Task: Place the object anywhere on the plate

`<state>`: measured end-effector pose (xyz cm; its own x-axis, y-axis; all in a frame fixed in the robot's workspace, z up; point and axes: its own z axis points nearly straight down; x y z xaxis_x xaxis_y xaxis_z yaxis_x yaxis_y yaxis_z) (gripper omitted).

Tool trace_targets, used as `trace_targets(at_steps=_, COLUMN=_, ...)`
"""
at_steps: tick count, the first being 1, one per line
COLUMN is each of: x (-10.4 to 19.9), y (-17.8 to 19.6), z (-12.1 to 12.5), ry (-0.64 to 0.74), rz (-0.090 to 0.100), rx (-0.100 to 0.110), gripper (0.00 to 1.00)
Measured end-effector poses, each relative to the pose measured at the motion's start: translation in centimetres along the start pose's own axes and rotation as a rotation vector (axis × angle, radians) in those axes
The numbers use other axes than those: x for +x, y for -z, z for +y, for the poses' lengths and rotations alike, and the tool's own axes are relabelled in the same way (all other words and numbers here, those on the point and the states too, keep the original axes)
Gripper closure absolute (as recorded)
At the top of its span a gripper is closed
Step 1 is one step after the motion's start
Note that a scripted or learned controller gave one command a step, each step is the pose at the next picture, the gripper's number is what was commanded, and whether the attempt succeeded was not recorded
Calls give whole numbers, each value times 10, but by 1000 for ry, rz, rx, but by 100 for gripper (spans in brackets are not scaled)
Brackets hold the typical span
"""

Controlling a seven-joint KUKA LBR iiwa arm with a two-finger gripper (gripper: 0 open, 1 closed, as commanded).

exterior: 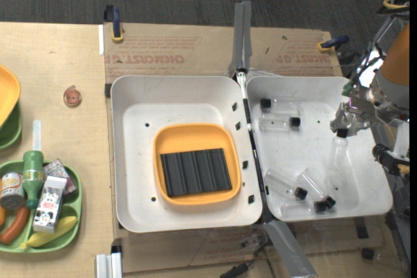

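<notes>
While the grey arm with its orange band reaches in over the right edge of the right-hand shallow white bin (365,205), the hand (341,129) hangs just inside that bin's right wall, roughly midway along it. Whether it is open or closed cannot be told at this slant, and nothing can be made out in its grip.

Several clear plastic vials with black caps lie scattered in this bin: two near the upper left corner (279,104), and a loose cluster toward the lower edge (306,187). A further clear tube seems to lie just below the hand (339,152), though it is so faint against the white floor that this is uncertain. One of these vials is presumably the object to move.

The goal, an orange rounded-square plate carrying a dark ribbed insert (195,169), sits in the middle of the left-hand white bin (130,140), well apart from the hand and across the divider between the bins.

The chief risk is a missed or weak grasp: the vials are smooth, round and see-through, so one could roll away or slip out on closing. The clustered ones lie close together, so the hand could nudge a neighbour. A poorly held vial might also drop while crossing the divider, short of the plate.
</notes>
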<state>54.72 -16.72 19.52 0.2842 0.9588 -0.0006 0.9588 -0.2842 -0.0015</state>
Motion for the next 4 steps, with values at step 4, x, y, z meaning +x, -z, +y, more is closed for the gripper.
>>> trace_targets(at_steps=4, x=-35, y=-90, z=75, ry=526, rz=0, rx=-1, gripper=100)
